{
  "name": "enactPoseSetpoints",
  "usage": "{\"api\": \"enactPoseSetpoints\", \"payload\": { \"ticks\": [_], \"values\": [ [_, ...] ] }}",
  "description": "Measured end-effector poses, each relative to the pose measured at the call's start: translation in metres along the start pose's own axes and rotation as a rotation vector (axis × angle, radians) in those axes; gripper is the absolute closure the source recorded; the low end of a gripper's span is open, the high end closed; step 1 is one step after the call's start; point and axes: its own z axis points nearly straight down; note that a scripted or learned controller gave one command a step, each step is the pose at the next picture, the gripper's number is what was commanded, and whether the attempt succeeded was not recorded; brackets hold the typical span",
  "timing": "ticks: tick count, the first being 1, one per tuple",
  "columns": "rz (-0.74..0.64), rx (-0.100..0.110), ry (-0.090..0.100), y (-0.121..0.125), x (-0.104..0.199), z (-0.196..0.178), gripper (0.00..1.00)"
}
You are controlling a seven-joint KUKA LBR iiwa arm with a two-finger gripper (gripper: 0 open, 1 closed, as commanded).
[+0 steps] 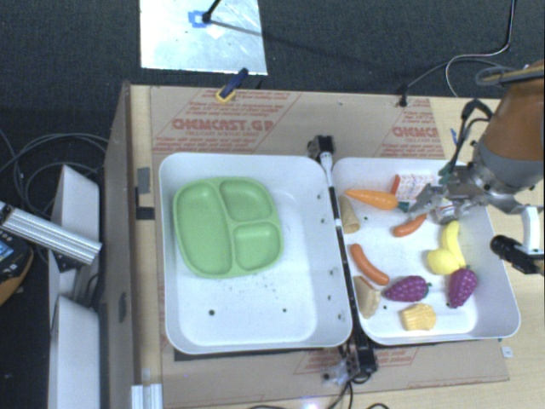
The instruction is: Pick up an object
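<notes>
My gripper [440, 203] hangs over the upper right part of the right bin [502, 313], reaching in from the right. Just below and left of it lies a small orange sausage [409, 226]. A yellow banana-like toy [445, 252] sits just below it. To its left, near the bin's top, lies a carrot [372, 198]. Nothing can be seen held in the gripper.
The right bin also holds an orange hot dog [368, 264], two purple grape bunches [406, 289] [461, 286], a yellow corn piece [417, 317], two beige pieces [349, 216] [366, 296] and a white packet [413, 183]. The left bin [247, 322] holds a green divided plate [228, 226].
</notes>
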Motion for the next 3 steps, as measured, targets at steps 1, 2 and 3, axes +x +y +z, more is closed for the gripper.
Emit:
{"api": "enactPoseSetpoints", "payload": {
  "ticks": [1,2,3],
  "values": [
    [0.000,-0.002,0.000,0.033,0.012,0.095,0.00],
    [-0.002,-0.005,-0.001,0.034,0.011,0.084,1.00],
    [-0.001,-0.006,0.001,0.053,0.082,-0.007,1.00]
  ]
}}
